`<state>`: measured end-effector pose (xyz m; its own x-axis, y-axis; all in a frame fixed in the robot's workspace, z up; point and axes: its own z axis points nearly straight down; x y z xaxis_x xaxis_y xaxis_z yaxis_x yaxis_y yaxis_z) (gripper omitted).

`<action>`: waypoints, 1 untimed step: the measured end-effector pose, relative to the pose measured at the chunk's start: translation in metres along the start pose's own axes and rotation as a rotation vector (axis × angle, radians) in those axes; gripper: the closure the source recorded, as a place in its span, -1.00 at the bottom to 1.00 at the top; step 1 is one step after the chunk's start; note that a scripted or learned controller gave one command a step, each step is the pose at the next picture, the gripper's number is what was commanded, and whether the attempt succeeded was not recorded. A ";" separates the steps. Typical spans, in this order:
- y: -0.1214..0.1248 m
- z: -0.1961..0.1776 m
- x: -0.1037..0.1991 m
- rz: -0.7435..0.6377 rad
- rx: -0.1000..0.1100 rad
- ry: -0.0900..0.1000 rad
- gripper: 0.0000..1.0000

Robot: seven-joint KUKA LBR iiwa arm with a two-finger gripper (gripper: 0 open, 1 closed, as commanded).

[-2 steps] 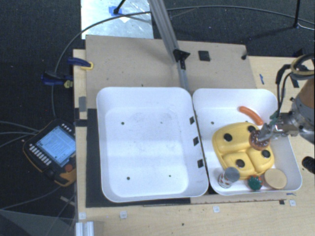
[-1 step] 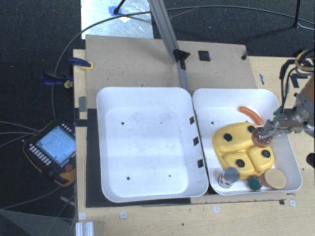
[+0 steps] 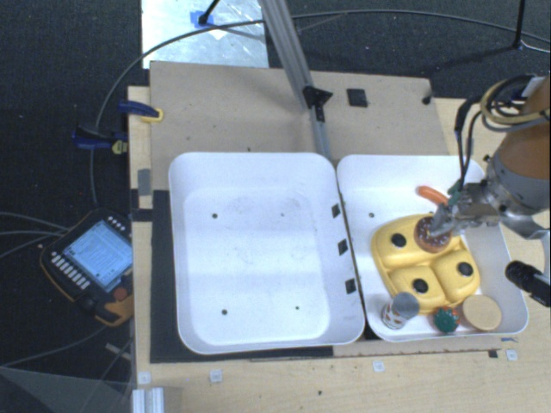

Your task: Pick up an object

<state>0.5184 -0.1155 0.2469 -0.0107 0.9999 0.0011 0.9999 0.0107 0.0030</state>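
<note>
Nearest row, camera-side of the end effector: small silver-topped can point(image 3: 399, 309), green ball point(image 3: 445, 321), tan disc point(image 3: 482, 312), all along the front wall of the arm-side bin point(image 3: 379, 179). The can and ball sit just beside the yellow moulded piece point(image 3: 405, 252).

The yellow moulded piece lies directly below the end effector point(image 3: 439, 223), with dark spots on its lobes. A brown ring point(image 3: 427, 233) rests on top of it, right at the end effector's tip. I judge the ring to be the pick target. Contact is unclear.

End effector state: cannot tell whether released or clenched, as the tip is blurred against the ring.

An orange piece point(image 3: 432, 194) lies just beyond the end effector, on the bin floor.

Risks (judgement):
- The ring sits on a raised, curved lobe. An off-centre close could roll it off into the bin.
- Pressing down could tilt or drag the yellow piece, which would shove the can and ball.
- The end effector could catch the yellow piece with the ring, giving a double or failed lift.

Second white bin point(image 3: 250, 170): well away from the end effector, on the side opposite the arm.

Worktop point(image 3: 241, 110): bare brown board beyond both bins. A metal pole point(image 3: 288, 41) slants across it. Two clamps point(image 3: 138, 110) grip its far edge.

Room: dark carpet point(image 3: 60, 41), loose cables, and a teach pendant point(image 3: 90, 261) on the floor far from the end effector.
</note>
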 end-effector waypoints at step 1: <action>0.001 -0.007 0.054 -0.001 0.000 0.001 1.00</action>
<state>0.5183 -0.0611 0.2536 -0.0114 0.9999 0.0019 0.9999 0.0114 0.0029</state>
